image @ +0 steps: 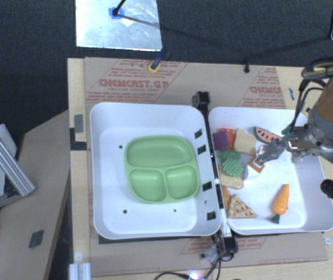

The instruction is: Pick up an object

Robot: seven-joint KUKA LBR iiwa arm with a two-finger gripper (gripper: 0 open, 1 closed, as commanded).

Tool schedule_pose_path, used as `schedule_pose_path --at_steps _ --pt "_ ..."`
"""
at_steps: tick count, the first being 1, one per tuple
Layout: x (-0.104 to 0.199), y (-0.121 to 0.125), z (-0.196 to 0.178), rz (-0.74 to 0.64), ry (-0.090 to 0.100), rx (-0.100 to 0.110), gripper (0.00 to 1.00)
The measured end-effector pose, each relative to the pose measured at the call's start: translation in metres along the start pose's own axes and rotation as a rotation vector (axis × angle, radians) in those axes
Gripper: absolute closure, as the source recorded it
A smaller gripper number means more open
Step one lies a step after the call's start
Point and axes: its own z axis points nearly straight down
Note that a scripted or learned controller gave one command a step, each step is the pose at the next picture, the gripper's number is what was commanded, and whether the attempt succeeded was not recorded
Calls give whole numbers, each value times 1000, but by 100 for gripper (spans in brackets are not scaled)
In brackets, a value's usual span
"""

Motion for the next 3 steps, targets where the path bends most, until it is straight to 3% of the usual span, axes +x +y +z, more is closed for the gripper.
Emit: schedule_pose_path --at_steps 3 --pt "-1 1 155 2 1 -3 0"
